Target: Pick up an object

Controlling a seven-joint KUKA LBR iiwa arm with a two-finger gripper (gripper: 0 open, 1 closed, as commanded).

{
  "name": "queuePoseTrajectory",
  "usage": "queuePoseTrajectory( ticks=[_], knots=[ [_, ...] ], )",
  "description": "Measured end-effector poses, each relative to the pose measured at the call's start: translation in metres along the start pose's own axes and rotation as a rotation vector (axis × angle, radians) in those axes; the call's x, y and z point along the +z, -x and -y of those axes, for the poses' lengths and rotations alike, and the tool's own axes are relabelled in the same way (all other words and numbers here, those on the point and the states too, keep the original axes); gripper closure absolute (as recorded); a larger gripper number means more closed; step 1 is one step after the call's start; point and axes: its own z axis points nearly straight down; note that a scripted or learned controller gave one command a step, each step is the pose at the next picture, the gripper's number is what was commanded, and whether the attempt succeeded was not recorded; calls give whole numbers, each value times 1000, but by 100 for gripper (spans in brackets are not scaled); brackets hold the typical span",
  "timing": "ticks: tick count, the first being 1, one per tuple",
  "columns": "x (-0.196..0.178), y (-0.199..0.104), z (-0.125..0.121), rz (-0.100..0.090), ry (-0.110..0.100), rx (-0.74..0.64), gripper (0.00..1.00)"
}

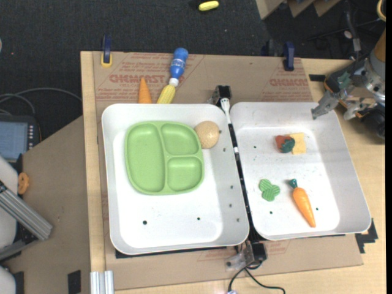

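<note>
A robotics lab, to judge by the setup. Desk (61, 164) of pale wood topped with a printed cardboard sheet (257, 81) held down by blue clamps (106, 49). Two white bins (159, 222) side by side, stocked with toy food: plastic carrot (302, 204), green divided tray (164, 157). Loose cables (37, 97) on dark carpet (61, 17) at left, aluminium framing (24, 216) at lower left, connector and wire (245, 259) at the front edge. Grey machine hardware (361, 84) at right.
</note>
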Motion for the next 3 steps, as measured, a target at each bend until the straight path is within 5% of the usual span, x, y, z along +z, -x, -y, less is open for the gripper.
queuePoseTrajectory(
  ticks=[1,2,3],
  knots=[
    [137,-47,33,-5,-9,-3,0],
    [130,-30,117,-2,-8,5,0],
    [130,-97,159,-5,-6,-3,0]
  ],
)
